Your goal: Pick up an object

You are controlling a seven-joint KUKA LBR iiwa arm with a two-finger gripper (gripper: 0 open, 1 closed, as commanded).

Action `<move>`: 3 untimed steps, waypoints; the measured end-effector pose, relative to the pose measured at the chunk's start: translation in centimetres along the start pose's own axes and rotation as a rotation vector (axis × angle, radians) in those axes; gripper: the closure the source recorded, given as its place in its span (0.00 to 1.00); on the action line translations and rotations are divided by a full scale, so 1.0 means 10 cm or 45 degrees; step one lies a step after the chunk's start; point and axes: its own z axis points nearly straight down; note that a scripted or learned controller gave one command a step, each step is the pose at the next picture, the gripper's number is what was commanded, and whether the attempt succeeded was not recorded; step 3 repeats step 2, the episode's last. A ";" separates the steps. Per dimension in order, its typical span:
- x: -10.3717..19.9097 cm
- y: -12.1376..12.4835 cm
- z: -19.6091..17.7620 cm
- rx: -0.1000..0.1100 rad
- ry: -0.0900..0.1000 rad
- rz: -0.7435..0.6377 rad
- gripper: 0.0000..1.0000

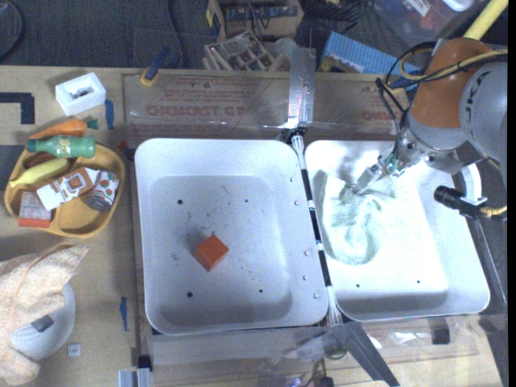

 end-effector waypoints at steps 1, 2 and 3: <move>0.47 -0.15 -0.01 -0.015 -0.011 -0.023 0.00; 1.18 -0.81 -0.28 -0.007 -0.003 -0.235 0.00; 1.18 -0.81 -0.28 -0.007 -0.003 -0.235 0.00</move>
